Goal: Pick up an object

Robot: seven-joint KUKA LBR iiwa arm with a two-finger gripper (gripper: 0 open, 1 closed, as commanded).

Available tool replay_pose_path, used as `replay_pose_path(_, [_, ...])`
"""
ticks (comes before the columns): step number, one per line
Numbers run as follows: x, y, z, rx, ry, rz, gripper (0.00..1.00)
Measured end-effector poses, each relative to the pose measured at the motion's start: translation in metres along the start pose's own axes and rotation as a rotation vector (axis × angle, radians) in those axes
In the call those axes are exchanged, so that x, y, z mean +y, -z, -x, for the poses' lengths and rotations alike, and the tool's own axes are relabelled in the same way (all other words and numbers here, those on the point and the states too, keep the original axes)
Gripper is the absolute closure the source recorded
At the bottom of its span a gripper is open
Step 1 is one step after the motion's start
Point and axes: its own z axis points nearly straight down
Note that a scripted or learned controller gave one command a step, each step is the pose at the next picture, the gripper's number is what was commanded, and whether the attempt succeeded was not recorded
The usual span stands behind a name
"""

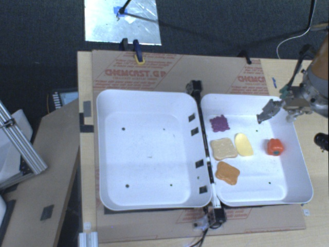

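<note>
Right bin (295, 187): purple piece (219, 122) far left, toast slice (224, 148), yellow piece (243, 144), orange-brown slice (227, 173) nearest, red-orange fruit (275, 146) right. Gripper (269, 110) above far right area, holding nothing; finger spread unclear. Left bin (103, 138) alongside.

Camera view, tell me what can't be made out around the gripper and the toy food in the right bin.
- Gripper: small and blurred in the camera view, so its finger state is unreadable.
- Arm: cut off by the right edge.
- Purple item: too small to identify.
- Orange-red item: too small to name.
- Right bin: near rim partly hidden by the central clamp hardware.
</note>
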Motion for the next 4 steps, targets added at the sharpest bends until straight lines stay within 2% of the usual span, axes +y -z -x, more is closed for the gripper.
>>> replay_pose_path(1, [0.001,0.011,0.000,-0.001,0.003,0.004,1.00])
replay_pose_path(2, [-0.002,0.104,-0.062,0.001,0.008,0.011,1.00])
replay_pose_path(3, [0.010,0.262,-0.110,0.000,0.007,0.021,1.00])
replay_pose_path(4, [-0.044,0.252,-0.073,0.000,-0.003,-0.001,1.00])
